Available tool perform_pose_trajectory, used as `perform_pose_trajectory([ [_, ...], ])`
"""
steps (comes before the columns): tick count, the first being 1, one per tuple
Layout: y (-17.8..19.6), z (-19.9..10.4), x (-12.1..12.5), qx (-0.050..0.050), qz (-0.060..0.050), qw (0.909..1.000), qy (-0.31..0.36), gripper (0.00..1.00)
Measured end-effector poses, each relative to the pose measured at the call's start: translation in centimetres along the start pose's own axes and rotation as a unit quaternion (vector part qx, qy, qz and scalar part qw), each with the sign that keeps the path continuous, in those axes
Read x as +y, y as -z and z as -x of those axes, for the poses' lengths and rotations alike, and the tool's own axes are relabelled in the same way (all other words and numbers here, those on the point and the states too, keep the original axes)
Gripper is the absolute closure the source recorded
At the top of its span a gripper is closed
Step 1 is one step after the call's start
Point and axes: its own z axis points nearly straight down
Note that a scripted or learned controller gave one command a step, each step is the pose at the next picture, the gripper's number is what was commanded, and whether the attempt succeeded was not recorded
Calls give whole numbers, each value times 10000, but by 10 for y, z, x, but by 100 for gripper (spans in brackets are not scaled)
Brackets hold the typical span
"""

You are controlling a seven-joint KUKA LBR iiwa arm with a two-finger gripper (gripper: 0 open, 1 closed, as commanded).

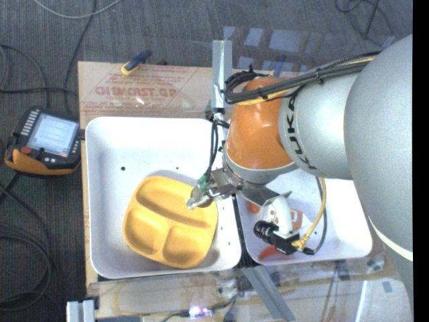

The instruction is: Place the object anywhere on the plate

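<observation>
- Two white bins sit side by side on the tabletop; the left bin (107, 146) shows most of its floor, while the right bin (348, 237) lies largely under the arm.
- A yellow plate (164, 223) with three compartments lies in the left bin, toward that bin's near right corner, its right rim close to the wall between the bins.
- The arm (335, 119) reaches in from the right, its orange band above the wrist hanging over the divide between the bins.
- The gripper (199, 196) is low over the plate's upper right rim, just at the edge of the far compartment.
- Whether the gripper is wide or narrow cannot be told here; its tip is small and blurred, with a hint of green and grey at it that cannot be identified.
- The object cannot be picked out with certainty: nothing clearly rests in the plate's compartments.
- In the right bin, near its near left corner, small orange-red pieces (268, 252) lie on the floor, partly hidden by a white and black fitting (276, 223) hanging from the wrist.
- A yellow cable (315, 220) loops beside that fitting.
- A pendant (43, 143) with a lit screen lies on the floor left of the tabletop.
- A small blue and yellow tool (135, 62) lies at the far edge of the board behind the left bin.
</observation>
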Motion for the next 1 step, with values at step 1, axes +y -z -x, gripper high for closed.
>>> perform_pose_trajectory([
  [1,0,0,0,1,2,10000,-2,0],
])
